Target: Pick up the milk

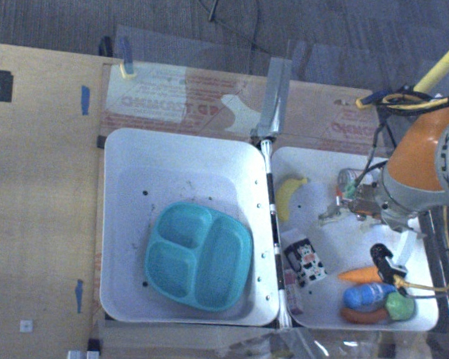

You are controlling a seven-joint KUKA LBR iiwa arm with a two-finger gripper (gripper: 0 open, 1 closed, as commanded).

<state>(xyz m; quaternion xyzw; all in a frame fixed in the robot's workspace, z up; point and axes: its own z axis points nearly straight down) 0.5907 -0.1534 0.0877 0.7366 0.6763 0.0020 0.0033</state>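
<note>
While the teal divided plate (199,256), smooth plastic, fills the left bin (124,152), the milk (305,263), a small black-and-white carton, lies flat at the right bin's (425,319) near-left. It looks light and thin-walled, so I would pinch its long flat sides. Further right, the gripper (341,204) hovers; whether open, I cannot tell.

Even, fairly bright light falls from above, with a cool bluish cast. The two white bins (118,203) look slightly washed out, and shadows inside them are soft and faint. The picture is low in detail and mildly blurred overall; small things in the right bin (425,315) lose their edges.
</note>
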